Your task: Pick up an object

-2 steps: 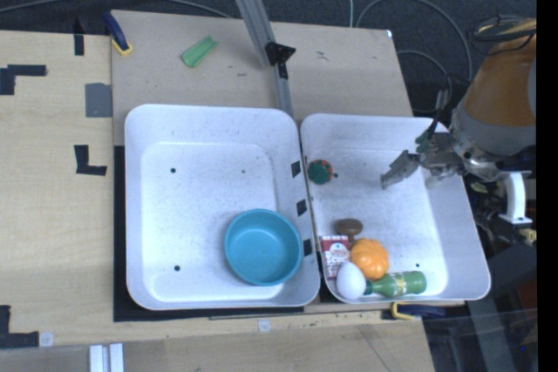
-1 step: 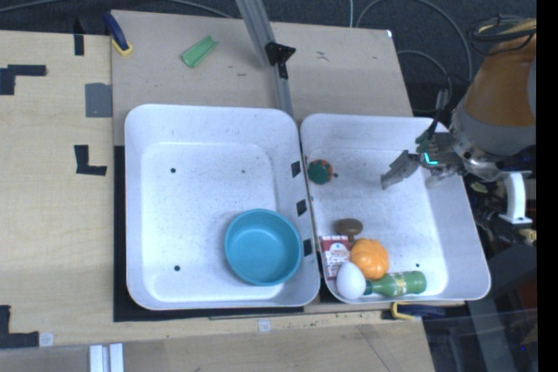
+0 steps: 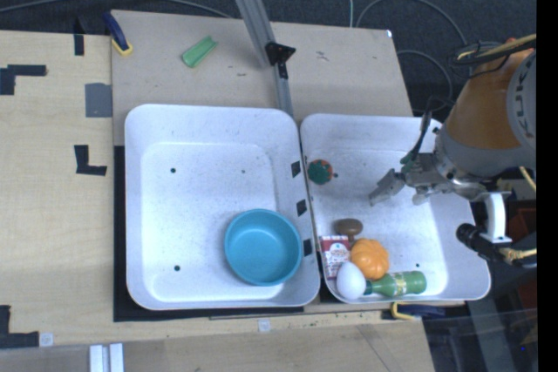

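No object is lifted yet; the likeliest candidates lie in the right bin (image 3: 453, 279). A small round red-and-green ball (image 3: 320, 172) sits alone near that bin's far left corner, while a cluster crowds the near left corner: a brown mushroom-shaped piece (image 3: 348, 227), an orange fruit (image 3: 370, 257) touching a white egg (image 3: 350, 281), a small red-and-white carton (image 3: 334, 255) against the left wall, and a green bottle (image 3: 398, 283) lying on its side along the near wall. The tool (image 3: 397, 189) hangs over the middle of the right bin, its two fingers spread apart and bare, nothing between them, well clear of the ball to its left and of the cluster nearer the camera. The grey arm (image 3: 488, 122) with its orange band reaches in from the right. This looks like the approach step, before any descent. The next move calls for settling on one target; the ball stands free, so the fingers could straddle it without nudging neighbours, whereas the cluster is packed tight. The left bin (image 3: 174, 135) holds a blue bowl (image 3: 261, 246), and a green block (image 3: 199, 51) lies on the bench (image 3: 349, 65) beyond.
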